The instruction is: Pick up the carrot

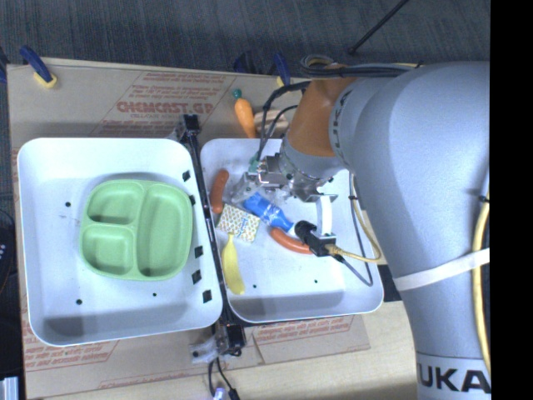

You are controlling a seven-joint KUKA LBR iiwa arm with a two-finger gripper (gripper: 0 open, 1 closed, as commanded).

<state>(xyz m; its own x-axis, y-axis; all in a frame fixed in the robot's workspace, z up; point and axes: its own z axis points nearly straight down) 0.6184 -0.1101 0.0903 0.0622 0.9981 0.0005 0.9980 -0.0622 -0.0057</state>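
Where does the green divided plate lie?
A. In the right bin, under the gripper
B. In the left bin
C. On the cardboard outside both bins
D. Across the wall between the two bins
B: the green divided plate sits flat in the middle of the left bin, apart from the items in the right bin.

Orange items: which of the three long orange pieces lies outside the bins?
The carrot with the green tip, on the cardboard behind the right bin. The other two orange pieces lie inside that bin.

Green plate [137,227], orange carrot [244,117], yellow banana [232,265], possibly checkered sponge [237,222], white bins [42,223].
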